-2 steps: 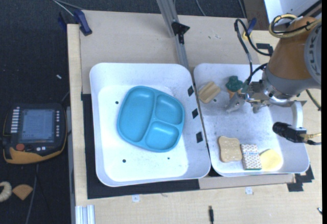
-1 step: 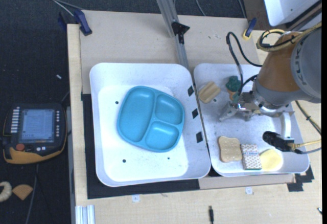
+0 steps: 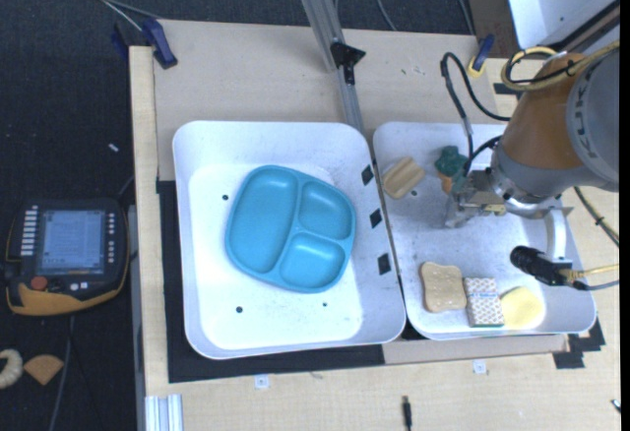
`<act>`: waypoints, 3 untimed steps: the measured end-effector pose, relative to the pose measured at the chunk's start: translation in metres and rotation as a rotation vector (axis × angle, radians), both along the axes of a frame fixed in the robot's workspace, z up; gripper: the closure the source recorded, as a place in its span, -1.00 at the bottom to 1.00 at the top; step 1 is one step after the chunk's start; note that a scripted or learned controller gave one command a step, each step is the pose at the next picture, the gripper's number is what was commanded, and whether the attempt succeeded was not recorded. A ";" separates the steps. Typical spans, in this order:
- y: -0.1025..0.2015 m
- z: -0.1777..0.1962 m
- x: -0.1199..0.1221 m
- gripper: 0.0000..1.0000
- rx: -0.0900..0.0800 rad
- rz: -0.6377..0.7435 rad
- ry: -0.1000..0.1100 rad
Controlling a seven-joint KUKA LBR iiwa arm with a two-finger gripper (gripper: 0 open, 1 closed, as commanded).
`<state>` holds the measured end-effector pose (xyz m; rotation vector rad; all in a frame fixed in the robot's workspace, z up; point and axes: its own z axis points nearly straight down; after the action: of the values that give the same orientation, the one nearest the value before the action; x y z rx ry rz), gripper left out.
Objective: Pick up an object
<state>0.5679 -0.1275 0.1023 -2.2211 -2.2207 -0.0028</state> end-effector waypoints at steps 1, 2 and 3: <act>0.010 0.055 0.006 1.00 -0.002 0.003 -0.005; 0.010 0.100 0.011 1.00 -0.003 0.002 -0.006; 0.010 0.149 0.012 1.00 -0.003 0.002 -0.007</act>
<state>0.5803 -0.1179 0.2516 -2.2236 -2.2276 -0.0069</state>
